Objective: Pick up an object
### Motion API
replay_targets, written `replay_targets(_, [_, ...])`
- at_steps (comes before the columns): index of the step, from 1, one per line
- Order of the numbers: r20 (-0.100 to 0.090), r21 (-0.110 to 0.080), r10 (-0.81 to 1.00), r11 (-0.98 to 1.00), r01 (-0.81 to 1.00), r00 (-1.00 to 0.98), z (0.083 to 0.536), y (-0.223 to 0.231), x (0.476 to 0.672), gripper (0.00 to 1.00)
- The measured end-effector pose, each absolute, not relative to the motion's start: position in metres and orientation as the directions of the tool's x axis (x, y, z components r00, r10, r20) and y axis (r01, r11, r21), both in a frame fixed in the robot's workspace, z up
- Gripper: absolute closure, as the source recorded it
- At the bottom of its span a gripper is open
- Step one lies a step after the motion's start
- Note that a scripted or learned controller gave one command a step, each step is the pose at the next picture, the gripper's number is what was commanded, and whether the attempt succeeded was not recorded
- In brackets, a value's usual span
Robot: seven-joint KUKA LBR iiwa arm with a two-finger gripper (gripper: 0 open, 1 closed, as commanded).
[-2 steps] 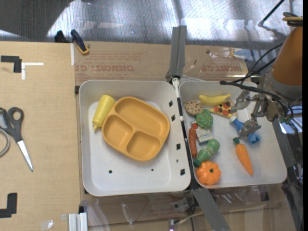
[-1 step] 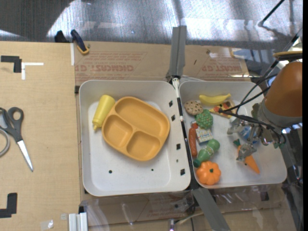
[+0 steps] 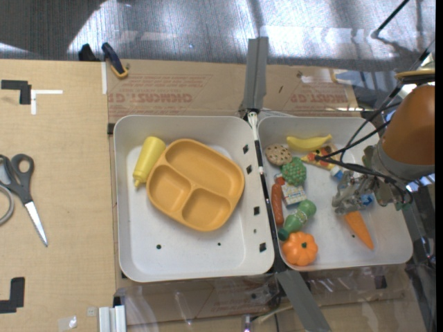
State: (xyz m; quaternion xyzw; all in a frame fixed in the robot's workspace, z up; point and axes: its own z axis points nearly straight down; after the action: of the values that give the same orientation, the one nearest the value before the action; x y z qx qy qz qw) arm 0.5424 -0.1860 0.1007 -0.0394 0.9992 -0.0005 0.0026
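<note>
My gripper hangs low over the right side of the right bin, below the orange wrist band. An orange carrot lies just in front of it, and I cannot make out whether the two touch. A small blue piece sits beside the gripper, with another blue item just behind it. Further left lie a banana, a cookie, a green bumpy vegetable, a red sausage, a small box, a green pepper and a pumpkin.
The left bin holds a yellow divided plate and a yellow bottle at its left. A raised divider separates the bins. Scissors lie on the bench far left. Cables trail from the arm at right.
</note>
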Motion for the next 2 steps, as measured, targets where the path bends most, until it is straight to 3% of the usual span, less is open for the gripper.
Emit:
replay_targets(1, [-0.005,-0.001,-0.079,0.997,-0.079,-0.997,0.1006,-0.1859,0.5424,0.0])
replay_targets(2, [-0.009,-0.002,-0.081,0.997,-0.081,-0.997,0.1098,-0.185,0.5441,1.0])
